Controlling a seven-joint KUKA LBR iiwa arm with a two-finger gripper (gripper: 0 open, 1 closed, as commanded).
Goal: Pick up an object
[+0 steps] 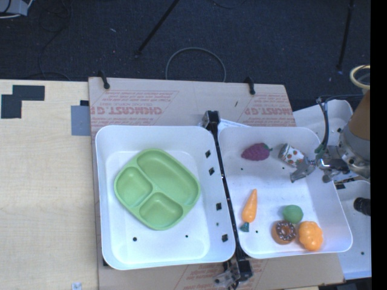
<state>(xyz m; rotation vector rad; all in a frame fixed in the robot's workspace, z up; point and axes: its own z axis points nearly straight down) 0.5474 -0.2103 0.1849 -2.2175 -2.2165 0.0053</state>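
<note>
The right bin [266,246] holds several toy foods. A purple bunch of grapes [256,152] lies at its back, an orange carrot [249,206] in the middle, and a green piece [292,212], a brown donut [283,231] and an orange pepper [310,235] at the front right. A small white item with red dots [291,154] lies at the back right. My gripper [315,174] hangs over the bin's right side, just right of and below the dotted item. Its grey fingers [299,174] stand spread apart with nothing between them.
The left bin [109,234] holds a green divided plate [157,188]. A black divider [221,189] runs between the two bins. The arm's wrist and cables come in over the right bin's right rim. Cardboard lies under the bins, with a wooden bench surface to the left.
</note>
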